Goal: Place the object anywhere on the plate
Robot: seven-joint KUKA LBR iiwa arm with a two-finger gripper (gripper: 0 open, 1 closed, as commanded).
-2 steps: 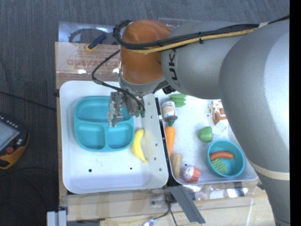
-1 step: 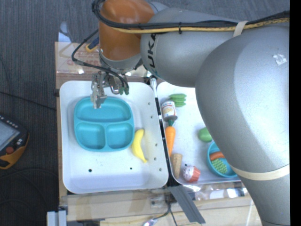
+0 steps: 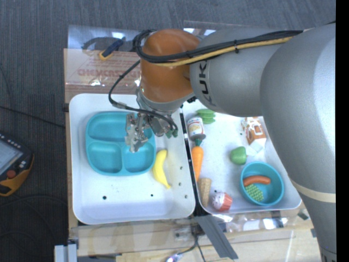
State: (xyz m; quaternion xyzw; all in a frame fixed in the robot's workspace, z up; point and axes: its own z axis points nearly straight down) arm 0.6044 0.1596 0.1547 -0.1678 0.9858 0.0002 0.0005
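The gripper (image 3: 134, 137) hangs over the right side of the blue divided plate (image 3: 106, 141) in the left bin (image 3: 92, 201); whether it is spread or pressed together cannot be told from this slant, and nothing can be made out in its grasp. The banana (image 3: 160, 168) lies on the bin floor just beside the plate's lower right corner, its top end near the rim. In the right bin (image 3: 272, 141) a carrot (image 3: 197, 158) lies along the left wall with a small jar (image 3: 195, 127) above it and a cone (image 3: 204, 188) below. A green fruit (image 3: 238, 155) sits mid-bin, and a blue bowl (image 3: 277, 192) at the lower right holds toy food.
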